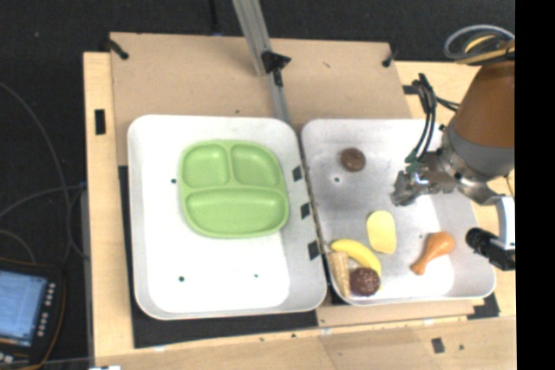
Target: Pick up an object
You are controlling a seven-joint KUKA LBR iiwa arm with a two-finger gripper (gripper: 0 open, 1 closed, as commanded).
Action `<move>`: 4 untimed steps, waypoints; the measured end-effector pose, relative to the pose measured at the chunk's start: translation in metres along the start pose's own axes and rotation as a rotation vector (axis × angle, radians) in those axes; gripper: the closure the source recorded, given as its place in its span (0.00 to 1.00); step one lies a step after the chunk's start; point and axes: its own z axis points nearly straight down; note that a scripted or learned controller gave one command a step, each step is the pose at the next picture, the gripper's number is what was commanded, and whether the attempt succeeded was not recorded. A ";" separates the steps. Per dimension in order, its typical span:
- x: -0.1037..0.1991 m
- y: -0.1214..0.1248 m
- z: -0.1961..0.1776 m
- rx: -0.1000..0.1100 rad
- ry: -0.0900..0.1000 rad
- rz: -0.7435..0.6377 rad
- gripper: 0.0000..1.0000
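Gripper (409, 186) over right bin (381, 143), jaw state cannot be told, nothing seen between them, pale yellow piece (381, 231) just below-left, orange drumstick (432, 251) lower right, banana (355, 253) touching dark round item (364, 281), brown disc (352, 159) upper left, green divided plate (233, 189) in left bin (156, 273)

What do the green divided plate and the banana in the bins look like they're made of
The green divided plate looks like moulded plastic: uniform pale green, soft sheen, rounded compartment ridges. The banana is probably a plastic toy, with flat, even yellow and a smooth surface, though the view is too coarse to be sure.
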 end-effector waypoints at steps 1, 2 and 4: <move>0.046 0.026 0.007 0.006 0.003 -0.004 1.00; 0.091 0.051 -0.009 0.005 0.004 -0.004 1.00; 0.195 0.103 -0.029 0.005 0.004 -0.005 1.00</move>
